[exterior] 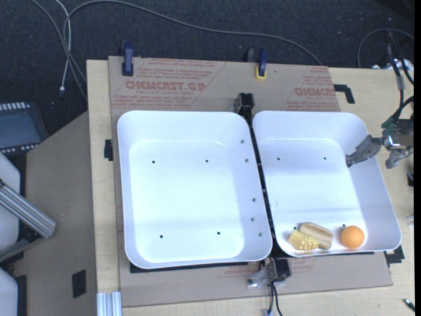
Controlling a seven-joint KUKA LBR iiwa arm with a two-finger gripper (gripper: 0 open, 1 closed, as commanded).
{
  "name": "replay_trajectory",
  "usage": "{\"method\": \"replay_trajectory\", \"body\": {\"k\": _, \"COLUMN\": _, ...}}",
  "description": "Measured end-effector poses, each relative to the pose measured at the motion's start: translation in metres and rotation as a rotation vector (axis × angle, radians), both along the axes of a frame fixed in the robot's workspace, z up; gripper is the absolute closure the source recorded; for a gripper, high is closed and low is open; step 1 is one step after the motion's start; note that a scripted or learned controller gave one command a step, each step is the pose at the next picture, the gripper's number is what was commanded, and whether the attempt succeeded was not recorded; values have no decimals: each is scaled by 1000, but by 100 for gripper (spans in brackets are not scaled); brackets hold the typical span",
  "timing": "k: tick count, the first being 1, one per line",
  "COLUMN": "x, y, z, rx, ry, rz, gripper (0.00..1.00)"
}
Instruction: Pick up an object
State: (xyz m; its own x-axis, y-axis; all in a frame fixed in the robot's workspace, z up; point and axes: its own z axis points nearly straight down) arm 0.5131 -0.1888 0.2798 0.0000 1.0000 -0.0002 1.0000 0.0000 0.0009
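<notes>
A: At the 3 o'clock edge of the view, the pincer [364, 151] hangs over the right rim of the right bin [316, 176], its grey tip slanting toward 8 o'clock. Is it released or clenched?

B: That cannot be told; the tip is small and blurred, and nothing is visible in its grasp.

A: Why would it sit at the rim?

B: Judged from the pose, it is staged clear of the contents, giving the overhead camera an open look at the bin floor before a descent is chosen.

A: Where are the candidate objects?

B: Toward 6 o'clock from the pincer, well apart from it, along the bin's near wall. An orange ball [352, 236] lies nearest; at its 9 o'clock, just beside it, lies a tan oblong piece [317, 230], and a yellow knobbly piece [302, 241] touches that one at about 7 o'clock.

A: Why are they gathered there?

B: Probably the shallow floor lets loose things settle against the wall.

A: And farther out?

B: The left bin [191, 189] adjoins at 9 o'clock; both rest on a board clamped to the worktop [99, 196].
</notes>
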Motion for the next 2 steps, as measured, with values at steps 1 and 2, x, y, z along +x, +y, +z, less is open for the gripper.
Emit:
{"method": "replay_trajectory", "body": {"k": 1, "x": -16, "y": 43, "z": -129, "rx": 3, "ry": 9, "rz": 2, "gripper": 0}}
{"method": "replay_trajectory", "body": {"k": 2, "x": -14, "y": 41, "z": -114, "rx": 0, "ry": -1, "rz": 0, "gripper": 100}}
